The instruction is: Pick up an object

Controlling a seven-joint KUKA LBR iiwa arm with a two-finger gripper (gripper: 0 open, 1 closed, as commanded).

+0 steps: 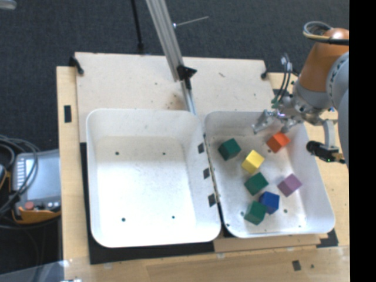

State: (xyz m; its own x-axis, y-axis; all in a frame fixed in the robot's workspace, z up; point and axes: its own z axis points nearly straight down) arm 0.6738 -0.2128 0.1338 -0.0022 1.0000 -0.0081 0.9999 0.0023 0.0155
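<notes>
Aluminium mast (166,31) slants over the bench (117,81); grey pendant (32,184) lies left.

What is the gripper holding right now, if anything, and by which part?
It cannot be told. The gripper sits at the far edge of the right bin, directly above the orange block, but a hold is not visible.
</notes>
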